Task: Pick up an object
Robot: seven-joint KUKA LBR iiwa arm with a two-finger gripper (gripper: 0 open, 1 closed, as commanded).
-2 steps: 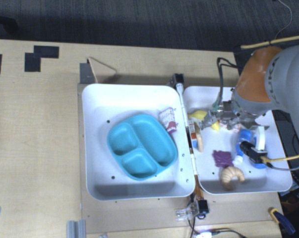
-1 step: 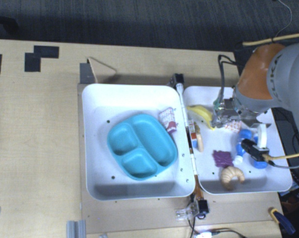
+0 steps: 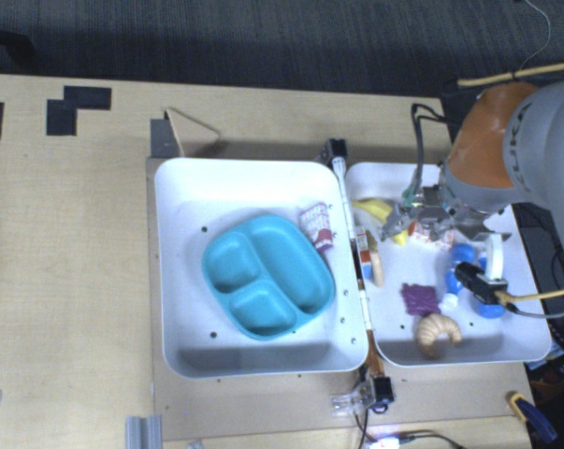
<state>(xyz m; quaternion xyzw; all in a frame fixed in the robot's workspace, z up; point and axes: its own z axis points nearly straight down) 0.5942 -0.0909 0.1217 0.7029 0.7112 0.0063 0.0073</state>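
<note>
Gripper (image 3: 422,215) low in right bin (image 3: 525,344) over yellow toy (image 3: 375,210); grip state unreadable. Best drop straight down, avoid bin wall.

arm (image 3: 543,148): we see a bulky rounded grey casing | band (image 3: 483,143): orange, glossy, above the wrist | end effector (image 3: 422,215): metallic grey, small coloured parts | cable (image 3: 417,143): thin, black, along the wrist
</note>
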